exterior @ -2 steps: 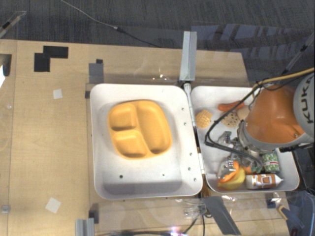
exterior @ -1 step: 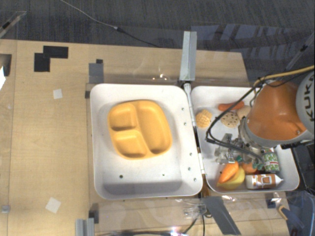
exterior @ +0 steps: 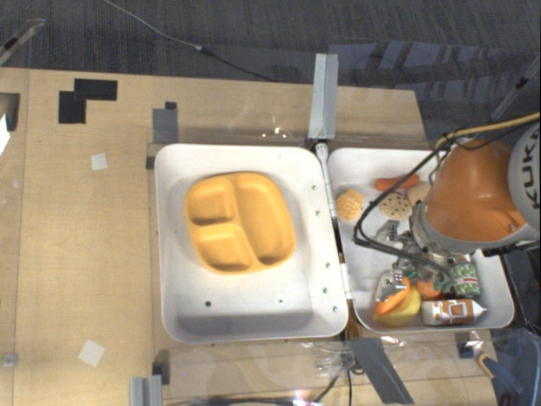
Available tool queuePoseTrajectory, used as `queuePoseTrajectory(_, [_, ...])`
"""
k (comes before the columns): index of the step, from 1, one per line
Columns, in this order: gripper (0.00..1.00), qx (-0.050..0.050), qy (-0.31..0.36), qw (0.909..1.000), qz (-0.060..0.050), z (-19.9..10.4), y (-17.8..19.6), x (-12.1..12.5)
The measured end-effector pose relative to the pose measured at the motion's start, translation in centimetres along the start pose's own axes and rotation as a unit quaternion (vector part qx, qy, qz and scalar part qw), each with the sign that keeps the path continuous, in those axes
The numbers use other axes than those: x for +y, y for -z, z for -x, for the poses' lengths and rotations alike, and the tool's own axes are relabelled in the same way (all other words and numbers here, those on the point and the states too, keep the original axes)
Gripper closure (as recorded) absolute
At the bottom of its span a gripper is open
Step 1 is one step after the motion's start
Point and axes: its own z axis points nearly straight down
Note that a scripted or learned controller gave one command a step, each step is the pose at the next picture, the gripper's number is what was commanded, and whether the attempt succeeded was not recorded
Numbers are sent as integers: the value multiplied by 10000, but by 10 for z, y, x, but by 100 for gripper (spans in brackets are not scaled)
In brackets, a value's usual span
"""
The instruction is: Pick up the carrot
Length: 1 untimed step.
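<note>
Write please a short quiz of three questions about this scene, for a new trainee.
1. True or false: the yellow divided plate lies in the left bin.
2. Over which bin does the arm's orange band hang? A) left B) right
3. Fill in: the orange carrot lies near the ____ edge of the right bin.

Key:
1. True.
2. B.
3. Far, top of the view, beside the arm.
</note>
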Motion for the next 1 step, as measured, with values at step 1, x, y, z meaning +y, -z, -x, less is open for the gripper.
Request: queuePoseTrajectory(1, [0, 110, 120, 9999, -3, -9, -24, -2])
